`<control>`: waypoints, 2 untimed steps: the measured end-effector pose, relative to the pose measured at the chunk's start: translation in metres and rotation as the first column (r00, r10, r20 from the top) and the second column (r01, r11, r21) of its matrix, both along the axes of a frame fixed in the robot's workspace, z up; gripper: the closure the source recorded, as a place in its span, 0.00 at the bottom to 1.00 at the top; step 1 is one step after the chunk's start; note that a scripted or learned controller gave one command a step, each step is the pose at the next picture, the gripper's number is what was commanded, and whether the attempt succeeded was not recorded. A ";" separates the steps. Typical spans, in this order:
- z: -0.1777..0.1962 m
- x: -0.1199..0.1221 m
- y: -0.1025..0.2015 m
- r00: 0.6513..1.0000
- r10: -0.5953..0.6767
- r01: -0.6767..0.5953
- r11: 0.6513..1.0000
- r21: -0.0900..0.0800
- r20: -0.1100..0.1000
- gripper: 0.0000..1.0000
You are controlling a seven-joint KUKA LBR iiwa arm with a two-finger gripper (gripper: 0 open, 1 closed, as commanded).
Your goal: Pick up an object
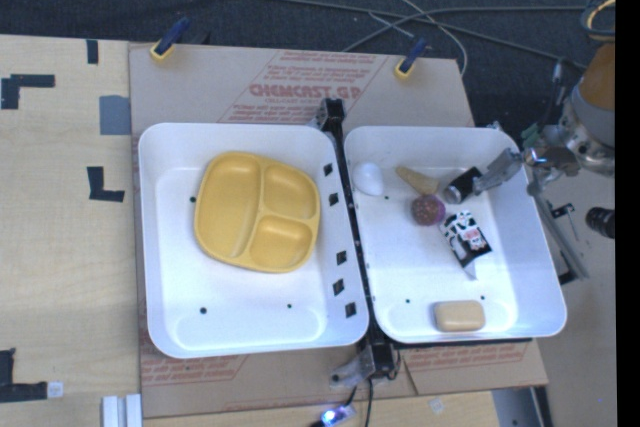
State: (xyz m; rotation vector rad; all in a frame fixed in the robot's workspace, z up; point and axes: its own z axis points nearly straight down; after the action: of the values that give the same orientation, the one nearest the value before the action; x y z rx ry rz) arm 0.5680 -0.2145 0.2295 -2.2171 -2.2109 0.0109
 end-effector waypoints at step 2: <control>-0.050 -0.008 -0.003 1.000 0.003 -0.003 1.000 -0.002 0.005 0.00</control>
State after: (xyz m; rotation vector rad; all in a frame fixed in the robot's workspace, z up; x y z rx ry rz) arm 0.5598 -0.2171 0.1798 -2.2170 -2.2176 0.0076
